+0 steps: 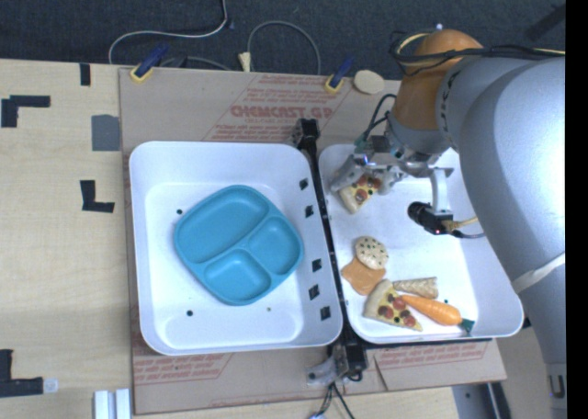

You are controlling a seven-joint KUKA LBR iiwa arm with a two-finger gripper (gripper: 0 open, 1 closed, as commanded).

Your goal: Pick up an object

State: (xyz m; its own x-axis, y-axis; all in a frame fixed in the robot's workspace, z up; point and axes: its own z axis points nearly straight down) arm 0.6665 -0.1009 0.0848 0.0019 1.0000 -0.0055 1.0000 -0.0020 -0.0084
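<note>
My gripper point(369, 172) hangs low over the back left part of the right bin point(478, 261), its jaws open. A small pizza-slice toy point(358, 194) lies just in front of the fingertips, touching or nearly touching them, and is not held between them. Further forward in the same bin lie a speckled cookie point(370, 251), an orange chip point(361, 276), a larger pizza slice point(392, 306), a tan wedge point(419, 287) and a carrot point(432, 310).
A blue divided plate point(240, 243) lies in the left bin point(152, 224). The bins' shared wall point(320, 224) runs just left of the gripper. The bulky grey arm point(514, 151) covers the right bin's right side. Cables trail over the back of the bench.
</note>
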